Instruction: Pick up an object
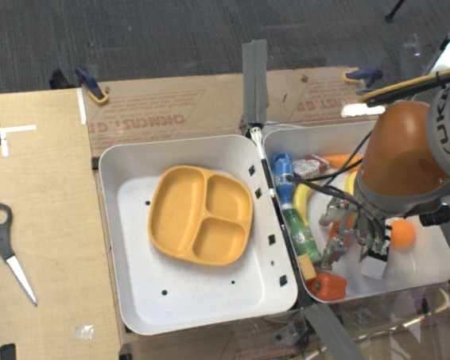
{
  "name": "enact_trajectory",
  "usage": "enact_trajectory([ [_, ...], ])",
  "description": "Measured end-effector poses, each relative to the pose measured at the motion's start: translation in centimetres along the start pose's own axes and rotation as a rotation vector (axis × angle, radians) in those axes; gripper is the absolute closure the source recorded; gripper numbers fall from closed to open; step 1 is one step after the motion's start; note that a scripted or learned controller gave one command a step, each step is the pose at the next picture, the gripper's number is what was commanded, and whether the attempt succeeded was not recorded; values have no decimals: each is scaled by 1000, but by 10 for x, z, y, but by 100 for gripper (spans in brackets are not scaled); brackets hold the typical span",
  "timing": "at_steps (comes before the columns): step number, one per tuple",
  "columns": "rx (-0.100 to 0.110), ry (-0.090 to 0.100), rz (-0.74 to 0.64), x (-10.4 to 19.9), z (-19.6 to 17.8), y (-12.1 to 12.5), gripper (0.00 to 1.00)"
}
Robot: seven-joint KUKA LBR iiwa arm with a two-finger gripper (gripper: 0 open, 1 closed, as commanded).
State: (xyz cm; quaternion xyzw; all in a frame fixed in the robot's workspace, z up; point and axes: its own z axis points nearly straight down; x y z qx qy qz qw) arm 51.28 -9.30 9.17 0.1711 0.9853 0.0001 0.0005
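Jaws: cannot tell how they stand. The gripper [352,243] hangs low inside the right bin [438,271], its tip a tangle of metal, orange fittings and cable, and nothing readable as held.

Nearest candidates, read from the tip:
- red-orange piece [329,286], just below and slightly left, against the bin's near wall, squat, no clear long axis.
- green bottle [299,235], just left, lying long-ways along the divider wall, its axis running away from the camera toward the blue item [281,166] at the far end.
- yellow piece [302,199], up-left, beside the bottle's far half.
- orange ball [402,232], just right of the tip, partly tucked under the wrist housing.
- small white block [372,267], right and slightly below, near touching the tool.

Judgement: the red-orange piece is the closest free target; a short shift toward the near-left corner would bring the tip over it. Wall crowding there could foul one side of the grasp.

Left bin [128,249] carries a yellow divided plate [201,215], well apart from the tip.
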Motion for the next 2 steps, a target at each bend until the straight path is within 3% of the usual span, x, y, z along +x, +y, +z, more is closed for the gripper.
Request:
enact_trajectory([
  [1,-3,-13,99,29,-3,-12,0],
  [2,1,-1,189,-17,-103,-48,0],
])
